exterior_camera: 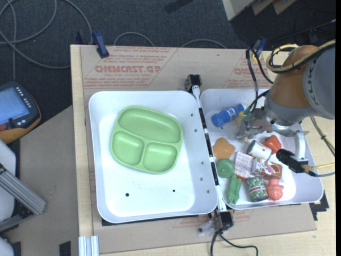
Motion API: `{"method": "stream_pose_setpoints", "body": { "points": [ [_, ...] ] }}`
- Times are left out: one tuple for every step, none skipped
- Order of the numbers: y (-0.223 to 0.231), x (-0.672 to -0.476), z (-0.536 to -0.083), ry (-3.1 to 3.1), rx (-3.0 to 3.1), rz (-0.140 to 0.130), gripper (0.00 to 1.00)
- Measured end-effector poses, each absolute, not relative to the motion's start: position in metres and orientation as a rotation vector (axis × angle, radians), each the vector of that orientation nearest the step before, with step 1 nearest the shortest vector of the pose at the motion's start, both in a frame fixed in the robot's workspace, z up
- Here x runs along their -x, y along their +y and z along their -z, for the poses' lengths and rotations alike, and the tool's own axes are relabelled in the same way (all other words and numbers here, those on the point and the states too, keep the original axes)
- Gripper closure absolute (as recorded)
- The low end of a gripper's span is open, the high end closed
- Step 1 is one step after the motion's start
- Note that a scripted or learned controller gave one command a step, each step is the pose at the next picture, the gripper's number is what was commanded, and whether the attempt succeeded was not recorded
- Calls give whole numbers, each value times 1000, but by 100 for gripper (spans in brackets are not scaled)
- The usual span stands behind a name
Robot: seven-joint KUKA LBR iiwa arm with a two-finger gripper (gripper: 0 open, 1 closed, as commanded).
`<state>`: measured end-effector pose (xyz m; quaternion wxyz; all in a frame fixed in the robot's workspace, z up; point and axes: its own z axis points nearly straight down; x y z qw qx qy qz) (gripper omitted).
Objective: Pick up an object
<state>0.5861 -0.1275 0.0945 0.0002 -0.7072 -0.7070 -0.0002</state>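
Note:
The right bin holds a heap of small items. A blue bottle lies at its far left, with an orange flat piece below it. Nearer the front are a green round piece, a long green vegetable and a small can. A white cup with a red end and red toy food lie on the right side. My gripper reaches down into this bin between the blue bottle and the white cup, just above the heap.
The left bin holds a green divided plate. A black clamp sits at the far end of the seam between the bins. Cables and a yellow plug trail along the right bin's right side.

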Motion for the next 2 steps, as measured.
{"method": "stream_pose_setpoints", "body": {
  "points": [
    [-139, -540, -136, -2219, 2222, -1, 100],
    [-75, -577, -201, -2224, 2220, 3, 100]
  ]
}}
